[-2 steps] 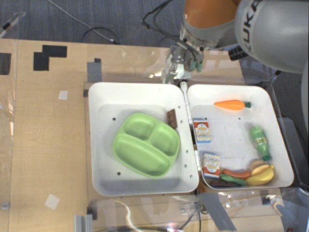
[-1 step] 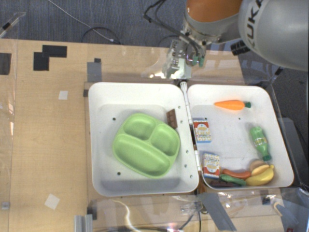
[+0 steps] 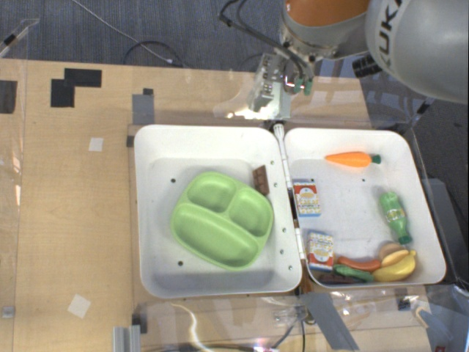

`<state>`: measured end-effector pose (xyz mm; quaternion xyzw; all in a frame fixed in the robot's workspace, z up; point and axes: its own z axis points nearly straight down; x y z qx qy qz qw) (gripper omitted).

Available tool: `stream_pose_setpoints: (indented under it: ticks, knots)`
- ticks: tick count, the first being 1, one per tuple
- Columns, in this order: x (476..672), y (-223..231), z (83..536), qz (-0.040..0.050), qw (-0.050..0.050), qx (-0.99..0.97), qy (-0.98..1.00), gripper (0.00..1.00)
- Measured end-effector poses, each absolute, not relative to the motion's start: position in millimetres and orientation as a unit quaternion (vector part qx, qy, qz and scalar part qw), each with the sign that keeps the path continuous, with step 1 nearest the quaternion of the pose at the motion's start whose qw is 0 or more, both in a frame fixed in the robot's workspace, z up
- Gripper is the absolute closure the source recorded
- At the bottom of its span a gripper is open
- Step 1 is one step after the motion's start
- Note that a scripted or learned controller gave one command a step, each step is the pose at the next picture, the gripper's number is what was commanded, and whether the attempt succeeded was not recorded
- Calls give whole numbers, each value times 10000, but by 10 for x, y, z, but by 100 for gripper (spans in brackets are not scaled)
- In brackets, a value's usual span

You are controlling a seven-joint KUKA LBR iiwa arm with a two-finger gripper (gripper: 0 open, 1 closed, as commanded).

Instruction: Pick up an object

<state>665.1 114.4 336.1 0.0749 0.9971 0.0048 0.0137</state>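
Observation:
My gripper (image 3: 272,94) hangs above the far rim where the two bins meet, below the orange band of the arm. It holds nothing that I can see. In the right bin (image 3: 418,167) lie an orange carrot (image 3: 350,159), a green bottle (image 3: 393,215), two small cartons (image 3: 306,199) (image 3: 320,249), a yellow banana (image 3: 396,268) and a red and dark item (image 3: 352,270) at the near edge. In the left bin (image 3: 150,167) sits a green divided plate (image 3: 223,218), with a brown block (image 3: 260,180) beside it.
The bins stand on a wooden bench (image 3: 66,218) with black marks at the far left. Cables (image 3: 146,50) lie on the dark floor behind. The arm's grey body (image 3: 418,28) fills the upper right.

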Motion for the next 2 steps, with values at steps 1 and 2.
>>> stream_pose_setpoints:
  ticks: [1,2]
  knots:
    - [6601,1639,2975,18,24,780,9969,100]
    - [6625,1639,3130,38,87,777,9969,100]
